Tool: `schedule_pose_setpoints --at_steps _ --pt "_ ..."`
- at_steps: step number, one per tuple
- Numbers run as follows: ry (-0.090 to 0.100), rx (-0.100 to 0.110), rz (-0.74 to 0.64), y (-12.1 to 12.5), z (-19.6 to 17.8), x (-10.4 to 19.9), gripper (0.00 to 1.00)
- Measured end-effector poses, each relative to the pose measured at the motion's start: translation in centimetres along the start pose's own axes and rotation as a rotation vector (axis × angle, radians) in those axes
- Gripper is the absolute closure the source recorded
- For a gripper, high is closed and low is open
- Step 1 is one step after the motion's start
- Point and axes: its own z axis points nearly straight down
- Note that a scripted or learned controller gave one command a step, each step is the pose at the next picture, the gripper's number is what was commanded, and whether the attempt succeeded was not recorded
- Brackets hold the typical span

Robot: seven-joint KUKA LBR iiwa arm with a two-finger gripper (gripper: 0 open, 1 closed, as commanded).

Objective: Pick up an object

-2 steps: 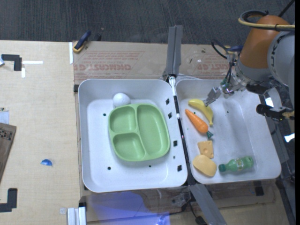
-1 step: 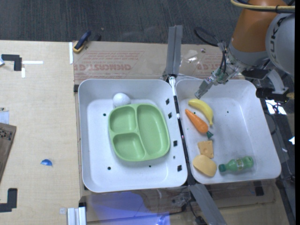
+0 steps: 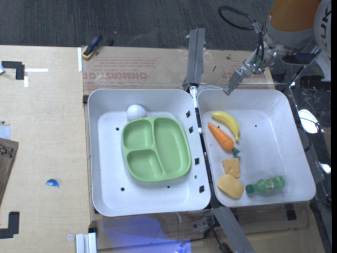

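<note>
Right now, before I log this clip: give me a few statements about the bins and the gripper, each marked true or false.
1. The green plate lies in the left bin. True.
2. The banana lies in the left bin. False: it is in the right bin.
3. The gripper holds the carrot. False: the carrot lies in the bin.
4. The green bottle lies on its side. True.
5. A white ball touches the plate's far edge. True.

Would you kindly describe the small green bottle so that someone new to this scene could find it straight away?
Start at the right-hand shallow white bin, the one holding toy food rather than the green divided plate. Look to its near right corner, where the small green plastic bottle lies on its side beside a yellow rounded piece. It is that bin's one green, see-through item.
</note>
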Motion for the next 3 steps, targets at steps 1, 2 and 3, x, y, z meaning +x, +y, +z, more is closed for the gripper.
schedule_pose_setpoints --at_steps 1,2,3 --pt "0.001 0.001 -0.005 -2.6 9.5 6.9 0.0" --pt "0.0 0.0 0.269 -6.5 9.4 2.8 0.0" --pt "0.001 0.002 0.32 -7.9 16.7 0.1 0.0"
